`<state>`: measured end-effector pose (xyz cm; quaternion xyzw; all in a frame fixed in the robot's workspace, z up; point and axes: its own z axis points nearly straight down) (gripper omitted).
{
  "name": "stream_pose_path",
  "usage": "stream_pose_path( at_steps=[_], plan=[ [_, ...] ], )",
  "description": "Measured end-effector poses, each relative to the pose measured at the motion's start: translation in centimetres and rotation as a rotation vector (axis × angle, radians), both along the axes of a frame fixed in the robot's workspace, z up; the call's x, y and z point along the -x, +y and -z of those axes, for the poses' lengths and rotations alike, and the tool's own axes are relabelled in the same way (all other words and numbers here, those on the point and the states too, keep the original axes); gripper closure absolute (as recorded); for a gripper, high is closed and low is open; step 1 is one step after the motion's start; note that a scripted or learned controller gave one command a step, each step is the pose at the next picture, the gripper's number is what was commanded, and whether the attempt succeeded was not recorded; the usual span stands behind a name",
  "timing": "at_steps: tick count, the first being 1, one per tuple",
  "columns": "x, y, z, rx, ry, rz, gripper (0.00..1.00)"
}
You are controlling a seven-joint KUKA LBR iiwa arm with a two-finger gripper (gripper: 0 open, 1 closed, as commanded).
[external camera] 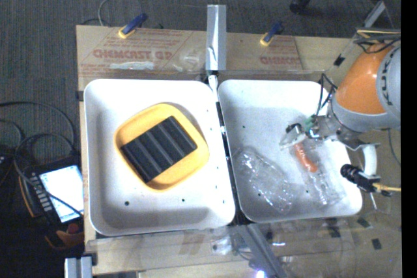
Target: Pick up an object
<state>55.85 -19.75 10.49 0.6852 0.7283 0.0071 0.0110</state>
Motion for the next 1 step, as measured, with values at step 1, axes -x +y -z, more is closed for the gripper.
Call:
stream_pose_path(
  at_steps=[1],
  plan=[
    [-2.63, 4.79, -9.34, -0.002, 0.026, -0.209, 1.0]
  ],
)
